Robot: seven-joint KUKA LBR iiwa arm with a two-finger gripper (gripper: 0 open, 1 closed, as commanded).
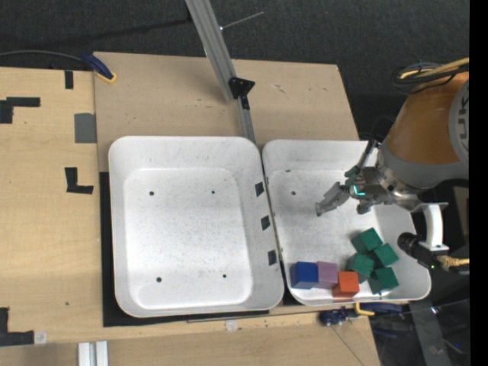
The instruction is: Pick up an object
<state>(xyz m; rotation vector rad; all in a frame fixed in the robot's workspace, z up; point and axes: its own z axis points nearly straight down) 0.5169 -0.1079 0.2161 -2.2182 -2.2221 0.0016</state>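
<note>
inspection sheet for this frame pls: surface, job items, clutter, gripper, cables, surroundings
Surface: wooden bench bearing left bin and right bin, side by side.
Job's things: all in the right bin's near corner: blue block, purple block, orange block, cluster of green blocks.
Clutter: black tape marks on the bench; grey patch.
Gripper: gripper over the right bin, apart from the blocks, holding nothing visible.
Cables: black cable with blue and yellow clip at the far left.
Surroundings: slanted metal pole; dark floor.
</note>
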